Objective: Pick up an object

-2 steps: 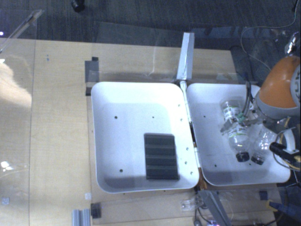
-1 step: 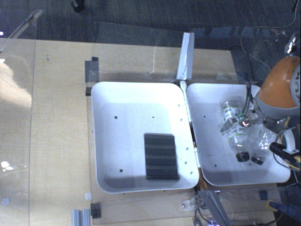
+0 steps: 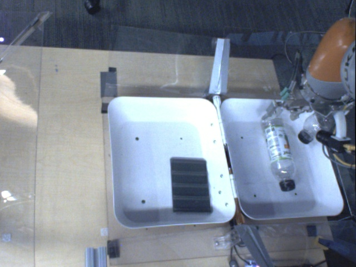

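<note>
Clear plastic bottle with a pale label and a black cap (image 3: 278,152) lies on its side in the right-hand white bin (image 3: 245,199), in the right half of the frame, its cap end toward the lower edge. Black ribbed rectangular block (image 3: 191,185) lies flat in the left-hand white bin (image 3: 128,149), near that bin's lower right corner, well apart from the bottle. The grey arm with its orange band (image 3: 334,49) stands at the upper right of the frame, and its gripper (image 3: 297,105) hangs over the upper end of the bottle, just beside or above it; whether it touches is unclear. Nothing can be made out held in it, and whether it is apart or together I cannot tell. By my judgement the step in hand is the approach to the bottle, with no grasp yet made. The next move likely calls for a descent that straddles the bottle's round body across its width, since a smooth cylinder may roll away
</note>
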`<state>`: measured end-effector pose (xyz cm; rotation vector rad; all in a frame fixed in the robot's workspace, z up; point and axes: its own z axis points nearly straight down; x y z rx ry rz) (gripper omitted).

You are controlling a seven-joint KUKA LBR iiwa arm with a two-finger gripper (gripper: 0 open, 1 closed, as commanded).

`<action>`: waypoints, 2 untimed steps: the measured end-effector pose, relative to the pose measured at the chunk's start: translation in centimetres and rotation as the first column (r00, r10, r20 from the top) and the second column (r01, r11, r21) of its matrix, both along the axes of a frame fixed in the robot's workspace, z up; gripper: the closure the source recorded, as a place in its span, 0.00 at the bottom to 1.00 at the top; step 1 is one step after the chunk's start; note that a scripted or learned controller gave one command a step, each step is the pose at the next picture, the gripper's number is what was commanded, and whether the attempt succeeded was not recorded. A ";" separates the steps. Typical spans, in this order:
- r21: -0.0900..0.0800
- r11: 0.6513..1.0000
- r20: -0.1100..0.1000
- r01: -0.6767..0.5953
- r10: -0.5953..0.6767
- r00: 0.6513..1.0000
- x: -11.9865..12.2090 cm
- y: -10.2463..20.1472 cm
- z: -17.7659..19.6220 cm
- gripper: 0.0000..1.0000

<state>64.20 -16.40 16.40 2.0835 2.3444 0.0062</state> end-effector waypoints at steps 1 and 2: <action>-0.002 1.000 0.008 -0.007 0.007 1.000 -1.5 1.1 -7.4 0.00; -0.003 1.000 0.016 -0.011 0.011 1.000 -1.2 1.3 -6.1 1.00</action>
